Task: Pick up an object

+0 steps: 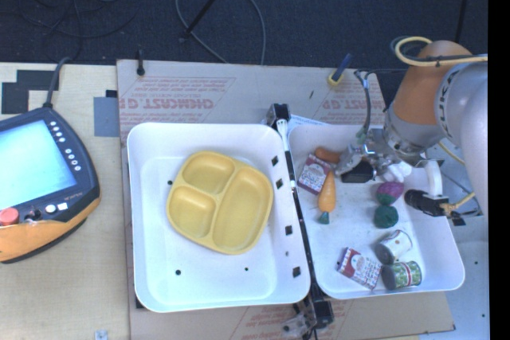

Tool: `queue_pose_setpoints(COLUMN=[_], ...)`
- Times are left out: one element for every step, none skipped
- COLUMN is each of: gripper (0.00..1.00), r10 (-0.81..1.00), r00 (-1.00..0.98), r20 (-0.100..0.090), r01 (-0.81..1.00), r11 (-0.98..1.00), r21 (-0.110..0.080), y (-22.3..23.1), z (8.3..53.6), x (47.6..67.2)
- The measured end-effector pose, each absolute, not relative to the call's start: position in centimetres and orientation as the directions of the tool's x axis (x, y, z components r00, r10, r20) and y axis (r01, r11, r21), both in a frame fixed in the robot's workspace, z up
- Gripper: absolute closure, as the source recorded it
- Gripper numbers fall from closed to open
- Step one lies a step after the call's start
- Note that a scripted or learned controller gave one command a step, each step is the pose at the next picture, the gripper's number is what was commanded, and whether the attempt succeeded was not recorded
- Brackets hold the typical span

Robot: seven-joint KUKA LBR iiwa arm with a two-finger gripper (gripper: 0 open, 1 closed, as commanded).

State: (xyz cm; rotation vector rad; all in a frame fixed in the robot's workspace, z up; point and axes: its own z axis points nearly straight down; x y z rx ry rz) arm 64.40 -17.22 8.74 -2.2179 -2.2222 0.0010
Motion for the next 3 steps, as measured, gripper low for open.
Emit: queue_pose_setpoints(gripper=[1.0,1.0,1.0], r10=[1.0,1.0,1.0], r00=[-0.001,-0.001,-0.001], r20=[0.001,0.0,0.001], r01=[1.0,1.0,1.0], r11=[0.001,0.001,0.001], r21=[-0.003,0.0,-0.003], y=[-17.3,-12.1,-6.6], z=[9.7,17.1,18.7], x=[64.4,64.4,62.9])
